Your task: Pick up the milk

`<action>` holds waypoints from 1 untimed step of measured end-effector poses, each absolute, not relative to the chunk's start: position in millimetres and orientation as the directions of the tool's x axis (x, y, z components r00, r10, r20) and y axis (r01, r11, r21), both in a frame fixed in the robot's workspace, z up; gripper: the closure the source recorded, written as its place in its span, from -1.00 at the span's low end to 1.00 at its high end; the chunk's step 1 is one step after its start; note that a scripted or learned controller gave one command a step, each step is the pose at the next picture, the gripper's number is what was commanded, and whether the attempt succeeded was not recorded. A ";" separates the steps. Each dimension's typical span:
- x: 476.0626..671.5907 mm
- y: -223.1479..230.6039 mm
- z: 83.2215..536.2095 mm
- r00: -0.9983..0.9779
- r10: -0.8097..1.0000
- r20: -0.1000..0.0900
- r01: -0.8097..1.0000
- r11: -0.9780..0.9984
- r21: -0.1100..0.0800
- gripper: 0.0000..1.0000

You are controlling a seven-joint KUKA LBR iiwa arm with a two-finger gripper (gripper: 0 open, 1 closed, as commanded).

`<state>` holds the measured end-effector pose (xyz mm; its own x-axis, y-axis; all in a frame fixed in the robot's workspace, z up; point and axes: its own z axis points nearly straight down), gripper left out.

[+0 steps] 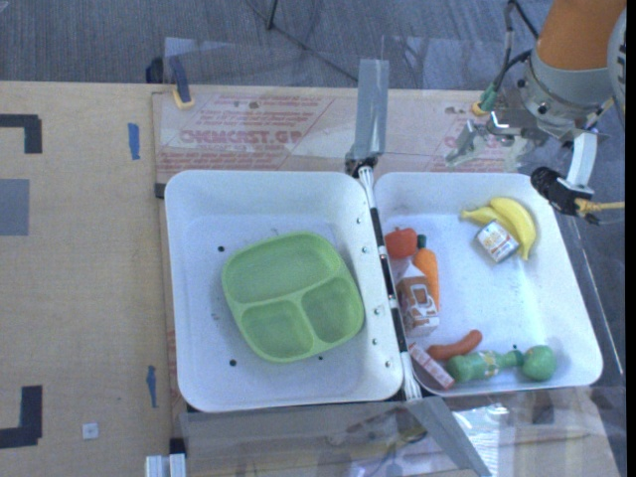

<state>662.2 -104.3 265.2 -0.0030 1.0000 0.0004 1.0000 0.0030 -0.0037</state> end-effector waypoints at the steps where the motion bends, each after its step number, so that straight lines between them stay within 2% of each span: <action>1: 598.2 -101.8 106.2 0.270 0.963 0.000 0.963 -0.270 -0.005 -1.00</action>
<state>598.2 -101.8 106.2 0.2702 0.9628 -0.0002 0.9628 -0.2702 -0.0053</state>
